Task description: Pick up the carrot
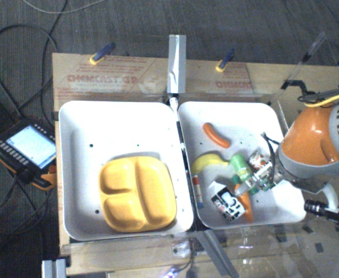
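Orange tapered carrot lies near the front of the right white bin, long axis running front-to-back, directly under the gripper; grip state unreadable.

Grey arm, orange band

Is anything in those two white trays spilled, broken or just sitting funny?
Nothing looks spilled or broken. The yellow plate lies flat in the left bin. In the right bin, the sausage, banana and carrot lie loosely jumbled, with the gripper down among them.
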